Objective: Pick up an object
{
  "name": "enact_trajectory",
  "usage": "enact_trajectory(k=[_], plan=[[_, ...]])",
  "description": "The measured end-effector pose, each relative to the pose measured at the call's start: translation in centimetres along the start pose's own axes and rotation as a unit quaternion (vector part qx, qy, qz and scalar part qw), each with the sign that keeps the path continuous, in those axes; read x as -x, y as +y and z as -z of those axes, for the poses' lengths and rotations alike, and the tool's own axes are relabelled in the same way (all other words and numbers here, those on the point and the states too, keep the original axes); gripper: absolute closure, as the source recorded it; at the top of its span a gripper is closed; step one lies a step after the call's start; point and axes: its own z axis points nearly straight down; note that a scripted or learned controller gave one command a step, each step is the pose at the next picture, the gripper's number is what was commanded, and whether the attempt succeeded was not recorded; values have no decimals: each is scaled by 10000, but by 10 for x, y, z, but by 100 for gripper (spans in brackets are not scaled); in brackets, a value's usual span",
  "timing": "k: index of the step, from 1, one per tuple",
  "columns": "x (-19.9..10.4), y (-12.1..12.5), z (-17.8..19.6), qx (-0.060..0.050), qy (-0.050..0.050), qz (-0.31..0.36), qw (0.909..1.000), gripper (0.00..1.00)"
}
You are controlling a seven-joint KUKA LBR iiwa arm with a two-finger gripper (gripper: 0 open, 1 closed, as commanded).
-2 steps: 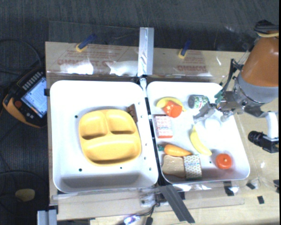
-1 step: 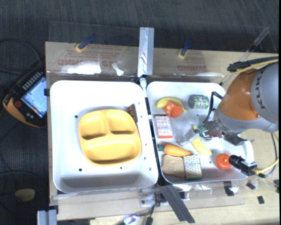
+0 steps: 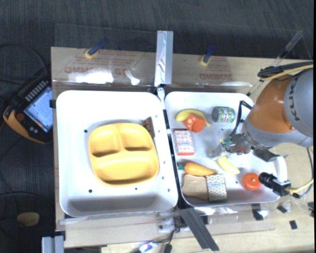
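Wooden surface (image 3: 237, 67) carries two white bins. My fingers (image 3: 233, 144) sit low in the right bin (image 3: 171, 101), near a yellow banana piece (image 3: 227, 165); their spread is indeterminable.

A small pale yellow banana-slice-shaped piece (image 3: 228, 165) lies flat and tilted in the right white bin (image 3: 200, 96), near the orange carrot (image 3: 199, 168).

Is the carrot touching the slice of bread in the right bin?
Touching. The camera view shows the carrot lying against the top edge of the bread slice, with no gap between them.
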Motion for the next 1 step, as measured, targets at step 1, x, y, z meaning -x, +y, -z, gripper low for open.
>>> enact_trajectory(k=[1], plan=[[-63,-28,158,-74,6,-227,9997,100]])
